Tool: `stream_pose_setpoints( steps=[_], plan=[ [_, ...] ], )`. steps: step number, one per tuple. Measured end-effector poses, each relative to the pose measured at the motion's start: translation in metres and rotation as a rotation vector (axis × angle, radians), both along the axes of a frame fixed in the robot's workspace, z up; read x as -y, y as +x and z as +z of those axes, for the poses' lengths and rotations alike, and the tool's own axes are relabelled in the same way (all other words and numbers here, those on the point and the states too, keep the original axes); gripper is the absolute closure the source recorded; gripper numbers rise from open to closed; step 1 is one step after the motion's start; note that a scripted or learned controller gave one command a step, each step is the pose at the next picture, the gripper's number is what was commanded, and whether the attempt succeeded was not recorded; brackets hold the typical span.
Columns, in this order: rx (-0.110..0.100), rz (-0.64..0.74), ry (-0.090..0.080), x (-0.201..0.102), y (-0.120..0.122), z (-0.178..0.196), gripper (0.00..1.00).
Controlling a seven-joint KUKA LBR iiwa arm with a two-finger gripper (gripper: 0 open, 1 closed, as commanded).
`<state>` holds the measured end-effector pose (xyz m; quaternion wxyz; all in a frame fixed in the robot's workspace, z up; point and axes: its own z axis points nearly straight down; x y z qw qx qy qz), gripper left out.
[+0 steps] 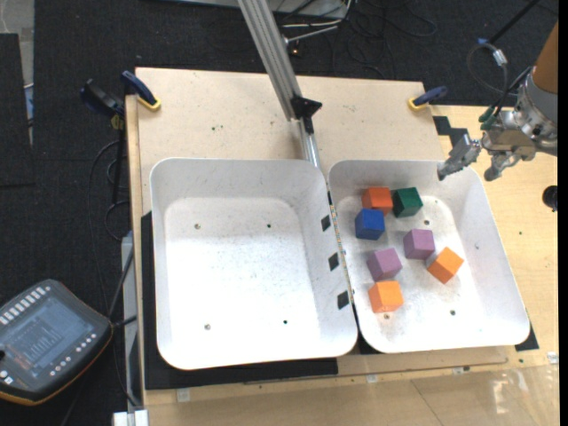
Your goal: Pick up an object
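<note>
Setting: pale wooden bench [231, 105] on dark floor, carrying two white bins. Jaws [472, 160]: spread open, holding nothing, poised above the far right rim of the right bin [497, 264]. Arm: enters from the right, wrist angled down and leftward. Contents, right bin: green cube [407, 201] and orange cube [377, 198] nearest the jaws; blue cube [370, 224]; two purple cubes; two further orange cubes nearer. Left bin [177, 238]: adjoining. Step: approach, judged; next move calls for descending over one cube, then closing.
</note>
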<state>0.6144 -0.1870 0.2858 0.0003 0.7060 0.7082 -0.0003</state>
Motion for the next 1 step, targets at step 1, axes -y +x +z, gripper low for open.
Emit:
stream_pose_setpoints(
  steps=[1],
  plan=[
    [0.000, 0.000, 0.000, 0.0000, 0.0000, 0.0000, 0.00]
  ],
)
